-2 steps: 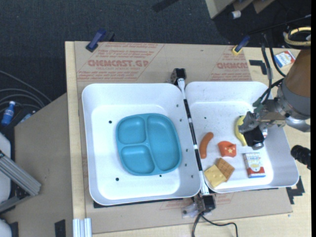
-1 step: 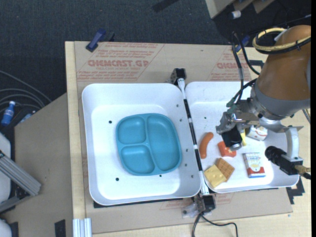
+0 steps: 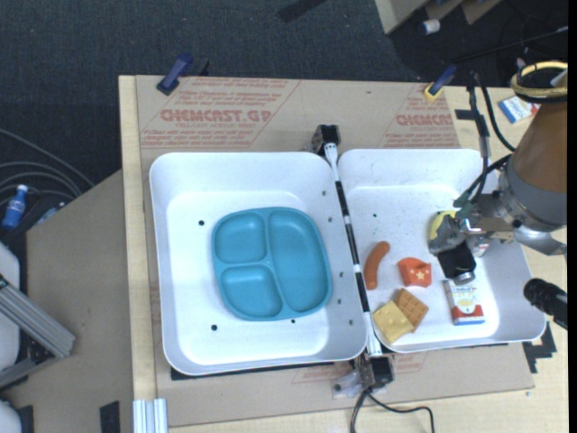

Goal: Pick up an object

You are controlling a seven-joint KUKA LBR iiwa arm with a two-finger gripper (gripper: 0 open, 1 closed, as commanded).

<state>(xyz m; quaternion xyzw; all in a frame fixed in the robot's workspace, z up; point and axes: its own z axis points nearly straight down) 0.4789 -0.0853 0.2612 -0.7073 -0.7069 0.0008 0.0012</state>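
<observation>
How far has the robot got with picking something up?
Done: nothing looks lifted yet; the sausage, red piece, crackers and carton all lie in the right bin. In hand: the gripper hangs over that bin, close to the carton, with no item visibly held. Left: close on one item and raise it out.

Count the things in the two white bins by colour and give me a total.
Blue: 1, divided plastic plate
Orange-red: 1, toy sausage
Red: 1, small chunky toy
Tan: 2, square cracker and yellowish wedge
White and red: 1, small carton
Total: 6
</observation>
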